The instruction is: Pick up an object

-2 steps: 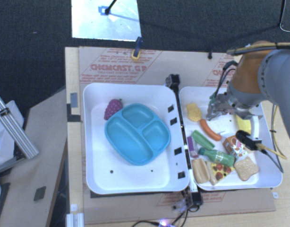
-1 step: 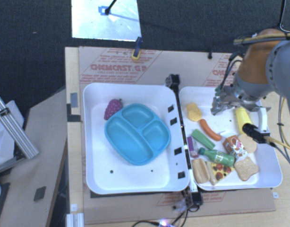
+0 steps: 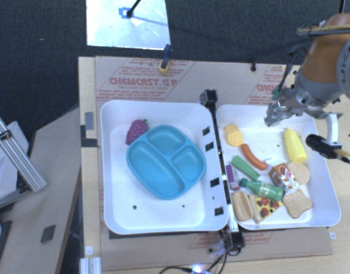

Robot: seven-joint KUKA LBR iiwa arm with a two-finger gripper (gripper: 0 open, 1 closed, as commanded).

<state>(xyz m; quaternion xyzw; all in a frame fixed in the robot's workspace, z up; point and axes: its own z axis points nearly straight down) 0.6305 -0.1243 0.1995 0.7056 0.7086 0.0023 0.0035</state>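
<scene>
My gripper (image 3: 273, 119) hangs over the far edge of the right bin (image 3: 332, 210), pointing down, with no object seen in it. Nearest to it in that bin are a yellow corn cob (image 3: 234, 135) to its left and a yellow mustard bottle (image 3: 294, 144) to its right. Further forward lie an orange sausage (image 3: 253, 156), a green cucumber (image 3: 244, 168) and a green bottle (image 3: 261, 189). Along the bin's front are a hot dog bun (image 3: 241, 205), a pizza slice (image 3: 268, 207) and a slice of toast (image 3: 296, 202).
The left bin (image 3: 115, 210) holds a blue divided plate (image 3: 165, 161) and a bunch of purple grapes (image 3: 136, 131) at its far left. A black-clipped divider (image 3: 216, 153) runs between the bins. A red-and-white item (image 3: 284, 177) and a round bread piece (image 3: 300, 172) crowd the right bin's right side.
</scene>
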